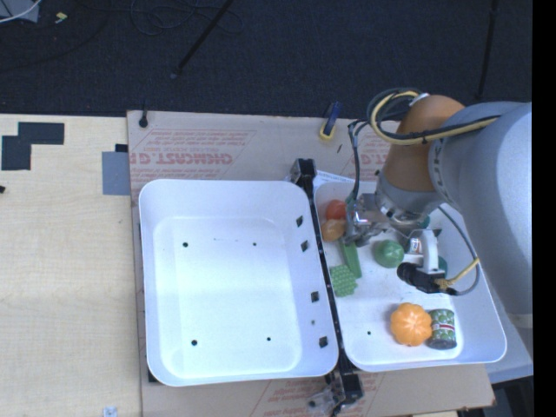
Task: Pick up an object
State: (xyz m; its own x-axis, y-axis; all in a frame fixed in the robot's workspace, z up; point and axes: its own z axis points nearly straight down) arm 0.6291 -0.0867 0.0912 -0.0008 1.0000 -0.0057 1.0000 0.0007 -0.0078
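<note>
Rt bin (486, 350), near: orange pumpkin (410, 323) touching small can (443, 328). Mid: green block (343, 280), green ball (388, 252). Far: end effector (360, 224) low beside orange-red fruit (334, 220); grip state can't tell.

Left white bin (156, 233), cardboard sheet (217, 150), blue clamp (330, 122)

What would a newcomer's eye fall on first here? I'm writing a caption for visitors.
The big grey arm reaching in from the right, its claw low over the right bin. Next, the orange pumpkin-like toy near that bin's front, beside a small can. The left bin is a broad white expanse.
</note>
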